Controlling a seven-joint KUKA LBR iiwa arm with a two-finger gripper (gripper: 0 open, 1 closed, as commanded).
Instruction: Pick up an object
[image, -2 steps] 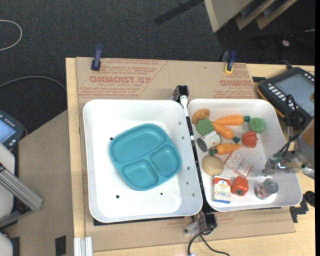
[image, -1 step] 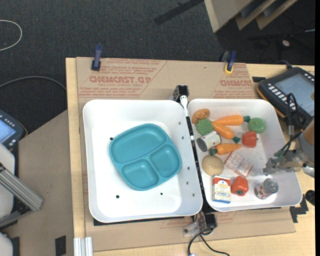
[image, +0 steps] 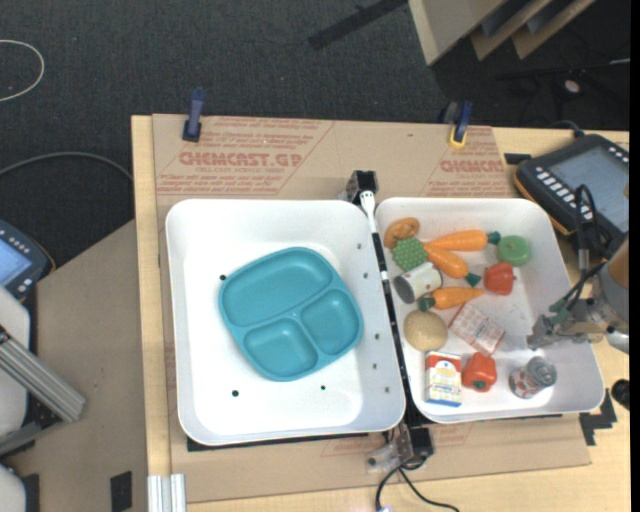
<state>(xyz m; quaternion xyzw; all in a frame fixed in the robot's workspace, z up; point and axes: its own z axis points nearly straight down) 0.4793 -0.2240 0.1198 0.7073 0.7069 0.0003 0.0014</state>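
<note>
The left bin (image: 190, 330) holds a teal divided plate (image: 290, 313) with three compartments, lying flat and slightly turned. The right bin (image: 570, 395) is crowded with toy food. At its far left lies an orange bun-like piece (image: 402, 231), with a green knobbly block (image: 410, 254) touching it on the near side and a small grey-and-white piece (image: 414, 284) just nearer. Three toy carrots (image: 458, 241) fan across the middle, one far, one slanting below it, one nearer. A potato (image: 425, 331) sits near the bin's left wall, and a small carton (image: 444, 380) stands at the near edge, with a red pepper (image: 480, 371) touching its right side. A clear wrapped packet (image: 477, 326) lies just beyond the pepper. Farther right are a red tomato-like piece (image: 500, 279) and a green round piece (image: 514, 249), then a small tin can (image: 532, 377) near the right corner. The gripper (image: 548, 335) hangs low over the bin's right side, just beyond the can; whether its jaws are parted or closed cannot be told, and nothing visibly sits in them.
</note>
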